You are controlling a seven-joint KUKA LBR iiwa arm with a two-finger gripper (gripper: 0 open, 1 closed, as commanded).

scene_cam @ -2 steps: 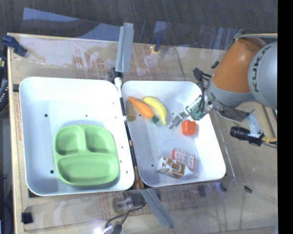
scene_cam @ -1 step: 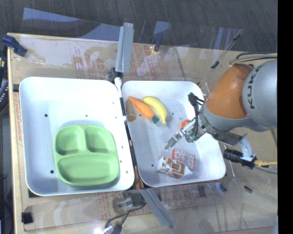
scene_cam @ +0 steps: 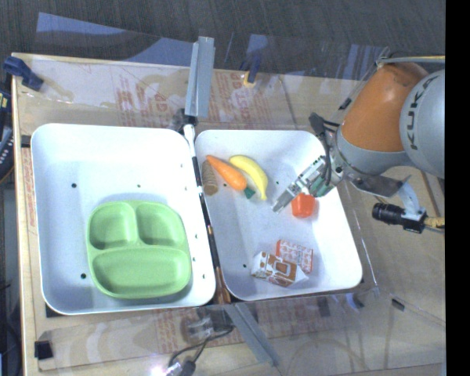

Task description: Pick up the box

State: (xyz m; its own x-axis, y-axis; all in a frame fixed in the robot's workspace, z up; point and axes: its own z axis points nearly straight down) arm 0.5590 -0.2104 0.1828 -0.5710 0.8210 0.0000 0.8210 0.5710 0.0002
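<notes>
The gripper hangs over the right bin, near its right wall, beside a small orange-red block; whether it is clenched or released cannot be told. The box, a crumpled carton, lies toward the near right corner of that bin, well apart from the gripper. A carrot and a banana lie together by the bin's far left corner. A green tray sits in the left bin, toward its near edge.
</notes>
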